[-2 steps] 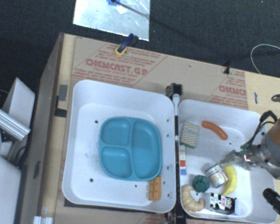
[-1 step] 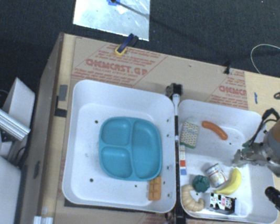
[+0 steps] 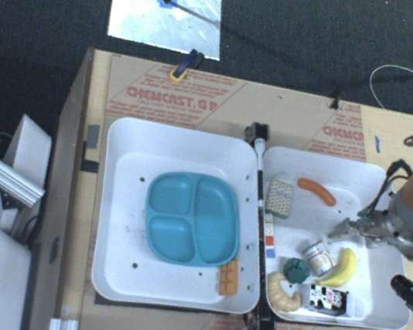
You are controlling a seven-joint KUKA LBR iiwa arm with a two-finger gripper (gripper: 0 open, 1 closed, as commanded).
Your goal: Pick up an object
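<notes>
The right bin holds several small objects. An orange sausage lies near its back wall, with a checkered pad to its left. A small tin sits mid-bin, beside a yellow banana. In front of them are a teal lump, a pale croissant and a black-and-white carton. My gripper reaches in from the right edge of this bin. It hangs just above and behind the tin and carries nothing that I can see.
The left bin holds a blue divided plate and an orange waffle piece at its front right corner. A black divider rail runs between the bins. Cables trail off the bench at the back right.
</notes>
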